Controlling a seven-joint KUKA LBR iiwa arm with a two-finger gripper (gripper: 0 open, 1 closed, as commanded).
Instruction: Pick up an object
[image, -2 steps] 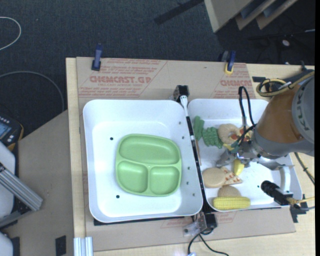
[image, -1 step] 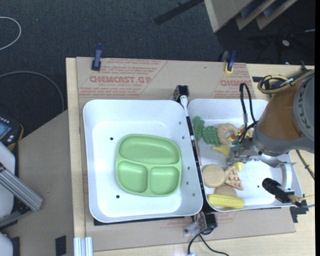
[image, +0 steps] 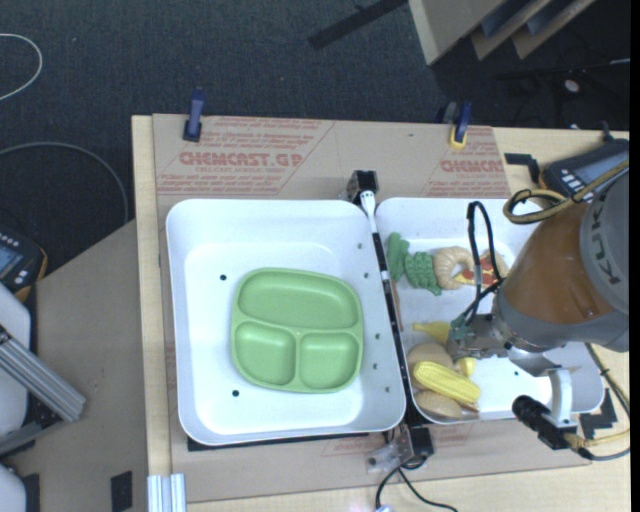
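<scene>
Two white bins sit side by side on the bench, and everything loose lies in the right bin (image: 400, 215), so I place things from the corn cob (image: 445, 380) near that bin's front left corner. The cob's long axis runs slantwise, from upper left down to lower right, and it rests on a tan, bread-like piece (image: 437, 402). The gripper (image: 466, 338) hangs just above and to the right of the cob, very near it, with a small yellow item (image: 432, 327) just left of the gripper. Whether its fingers are spread or closed I cannot tell; the arm's bulk covers them. I judge the cob the likeliest pick, needing a short move down and to the left. Farther back from the cob lie a green leafy toy (image: 405, 260) and a pale shrimp-like toy (image: 455, 266). The left bin (image: 190, 300) holds a green divided plate (image: 296, 330). The board behind reads "CHEMCAST G P" (image: 240, 158), repeated partly at the right.
</scene>
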